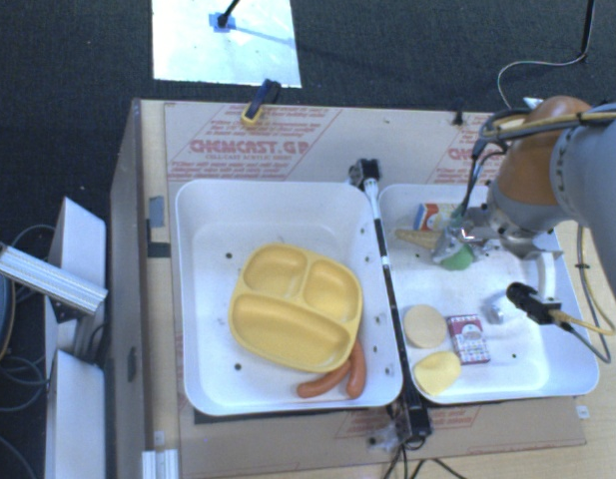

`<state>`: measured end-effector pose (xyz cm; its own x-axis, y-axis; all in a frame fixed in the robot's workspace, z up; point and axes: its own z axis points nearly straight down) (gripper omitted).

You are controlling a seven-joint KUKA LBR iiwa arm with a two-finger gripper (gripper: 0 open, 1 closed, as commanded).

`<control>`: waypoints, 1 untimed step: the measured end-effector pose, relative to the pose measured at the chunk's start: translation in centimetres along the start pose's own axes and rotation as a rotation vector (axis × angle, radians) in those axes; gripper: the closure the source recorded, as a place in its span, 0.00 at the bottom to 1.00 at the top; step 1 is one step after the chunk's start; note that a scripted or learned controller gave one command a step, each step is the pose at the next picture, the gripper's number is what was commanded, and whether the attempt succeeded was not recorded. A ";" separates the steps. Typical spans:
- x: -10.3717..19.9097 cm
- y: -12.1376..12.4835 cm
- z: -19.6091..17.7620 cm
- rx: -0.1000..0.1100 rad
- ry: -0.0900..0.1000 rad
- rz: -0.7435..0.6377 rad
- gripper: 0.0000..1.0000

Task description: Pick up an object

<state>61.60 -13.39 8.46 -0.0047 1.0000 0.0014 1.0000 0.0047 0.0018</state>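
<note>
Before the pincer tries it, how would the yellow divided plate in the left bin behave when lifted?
The yellow divided plate looks like rigid moulded plastic, so probably stiff and light. Its broad, shallow shape may tilt if gripped by one rim. The sausages touching its edge might get nudged.

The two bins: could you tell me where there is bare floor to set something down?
Left bin: free strip behind and left of the yellow tray. Right bin: bare patch between the red box and the right wall. Crowded at the gripper and along the divider.

camera view: fixed overhead | slanted down | both bins (pixel 288 193) framed | mid-distance
</note>
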 end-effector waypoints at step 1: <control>5.4 4.6 -10.2 -0.004 -0.001 -0.001 1.00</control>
<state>66.17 -7.99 18.64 -0.0053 1.0000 0.0003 1.0000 0.0053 0.0060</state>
